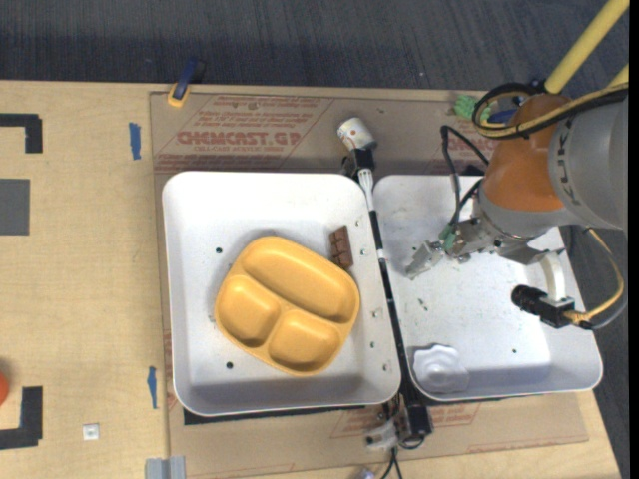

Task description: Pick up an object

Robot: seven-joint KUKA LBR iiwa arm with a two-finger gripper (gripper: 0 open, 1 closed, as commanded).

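Lying on cardboard-covered table (90,218), two white bins (190,267); reaching over right bin (499,307), arm (559,168) bending left; claw (424,257) state impossible to tell.

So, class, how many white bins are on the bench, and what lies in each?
2. The left bin holds a yellow tray and a small brown block. The right bin holds a clear lid-like piece, with the gripper above it.

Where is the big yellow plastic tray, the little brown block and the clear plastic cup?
Yellow divided plastic tray (288,303), camera view, its middle.
Small brown block (340,246), camera view, its centre.
Clear plastic cup (440,367), camera view, its top.
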